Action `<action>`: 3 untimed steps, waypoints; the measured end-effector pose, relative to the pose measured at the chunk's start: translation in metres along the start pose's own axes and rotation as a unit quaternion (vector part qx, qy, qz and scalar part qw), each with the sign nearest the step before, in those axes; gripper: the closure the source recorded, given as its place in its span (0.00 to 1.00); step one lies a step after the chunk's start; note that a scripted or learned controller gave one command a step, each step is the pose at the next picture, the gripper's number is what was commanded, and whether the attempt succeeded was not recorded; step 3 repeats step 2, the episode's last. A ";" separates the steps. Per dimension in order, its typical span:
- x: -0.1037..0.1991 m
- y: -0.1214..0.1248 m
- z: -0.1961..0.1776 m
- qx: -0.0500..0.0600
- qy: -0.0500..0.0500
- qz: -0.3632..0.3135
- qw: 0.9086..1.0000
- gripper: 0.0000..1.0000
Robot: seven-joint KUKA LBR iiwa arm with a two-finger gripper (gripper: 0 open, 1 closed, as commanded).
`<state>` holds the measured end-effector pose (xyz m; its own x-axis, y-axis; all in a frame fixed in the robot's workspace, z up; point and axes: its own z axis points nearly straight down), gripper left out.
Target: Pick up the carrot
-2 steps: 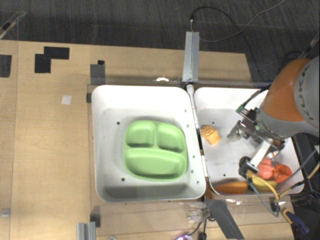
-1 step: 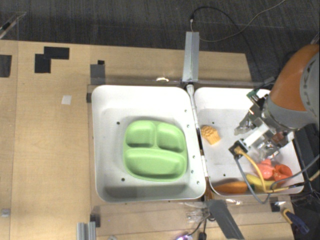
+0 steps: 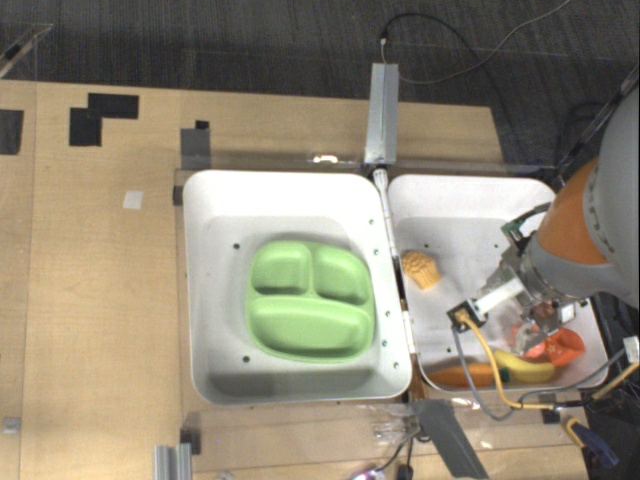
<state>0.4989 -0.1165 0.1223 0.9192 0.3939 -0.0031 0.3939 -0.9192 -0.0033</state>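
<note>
**Arm low in the right bin, carrot crowded at the near wall**

From my screen the carrot lies along the near wall of the right bin, its orange length partly under a banana that crosses it. A red-orange item sits just beside the banana, under the wrist. A tan, waffle-cone-looking piece rests well apart, close to the divider.

The gripper hangs over that cluster, nearer the red item than the carrot; whether it is apart or closed I cannot tell from this angle.

My worry is a wrong pick. A descent from here would likely meet the banana or the red item first, and the carrot, pinned against the wall, leaves little room on its far side. A yellow cable trailing from the wrist droops over the fruit and could drag something.

The left bin holds a green divided plate. Both bins sit on a pale wooden bench, dark carpet beyond
</note>
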 end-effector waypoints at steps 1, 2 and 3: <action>-0.015 0.019 -0.063 -0.001 0.001 0.050 0.999 0.00; -0.031 0.053 0.018 -0.001 0.005 -0.155 0.988 0.00; -0.031 0.053 0.018 -0.001 0.005 -0.155 0.988 0.00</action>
